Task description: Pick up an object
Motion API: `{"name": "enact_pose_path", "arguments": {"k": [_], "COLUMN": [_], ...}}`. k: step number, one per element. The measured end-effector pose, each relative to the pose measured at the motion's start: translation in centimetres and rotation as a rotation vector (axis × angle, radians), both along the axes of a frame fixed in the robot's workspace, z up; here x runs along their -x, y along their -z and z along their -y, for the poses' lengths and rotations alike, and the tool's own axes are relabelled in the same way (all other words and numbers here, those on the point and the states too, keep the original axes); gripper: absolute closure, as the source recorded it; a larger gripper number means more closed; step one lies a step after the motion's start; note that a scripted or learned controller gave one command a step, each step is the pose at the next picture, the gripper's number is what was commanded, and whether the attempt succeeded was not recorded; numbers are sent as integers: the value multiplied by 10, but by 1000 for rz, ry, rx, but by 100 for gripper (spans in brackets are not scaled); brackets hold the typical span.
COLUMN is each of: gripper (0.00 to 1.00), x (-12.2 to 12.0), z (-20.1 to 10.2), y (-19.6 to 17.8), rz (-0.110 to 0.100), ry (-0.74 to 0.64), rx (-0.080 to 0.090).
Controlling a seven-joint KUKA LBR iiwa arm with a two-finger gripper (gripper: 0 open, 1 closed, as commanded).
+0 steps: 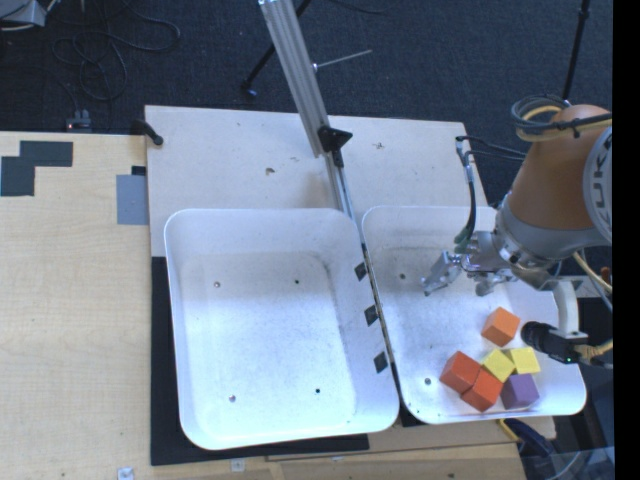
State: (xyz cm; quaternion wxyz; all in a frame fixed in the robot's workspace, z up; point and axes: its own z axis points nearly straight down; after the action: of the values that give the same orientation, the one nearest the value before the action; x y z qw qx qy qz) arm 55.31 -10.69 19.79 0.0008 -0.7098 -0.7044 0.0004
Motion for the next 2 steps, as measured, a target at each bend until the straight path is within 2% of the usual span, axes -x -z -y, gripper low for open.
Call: {"name": "enact_pose_path", "arguments": {"k": [1, 2], "gripper": [0, 0], "x": [52, 61], "z": [74, 83], "y": [-47, -45], "rz": [3, -1], "ry": [1, -6], "rx": [5, 0]}}
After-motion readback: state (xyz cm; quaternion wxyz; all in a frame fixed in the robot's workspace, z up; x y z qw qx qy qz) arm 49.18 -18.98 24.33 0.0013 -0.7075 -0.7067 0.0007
